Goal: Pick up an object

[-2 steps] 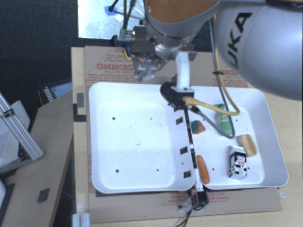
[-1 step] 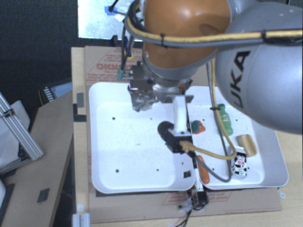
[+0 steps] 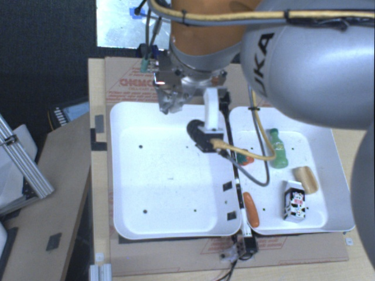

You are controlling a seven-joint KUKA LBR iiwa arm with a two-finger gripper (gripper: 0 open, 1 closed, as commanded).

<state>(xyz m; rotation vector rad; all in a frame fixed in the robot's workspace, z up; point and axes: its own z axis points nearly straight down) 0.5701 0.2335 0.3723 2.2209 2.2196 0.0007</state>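
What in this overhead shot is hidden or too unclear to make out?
1. Right bin, far corner: covered by the arm in the camera view.
2. Small orange thing beside the green bottle: partly behind the cable, too small to identify.
3. Carton: print too small to read.

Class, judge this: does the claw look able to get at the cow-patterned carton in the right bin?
Probably yes. Nothing lies over the carton, and the tan roll beside it leaves its other sides free. The claw, above the far edge of the left bin, must cross over first.
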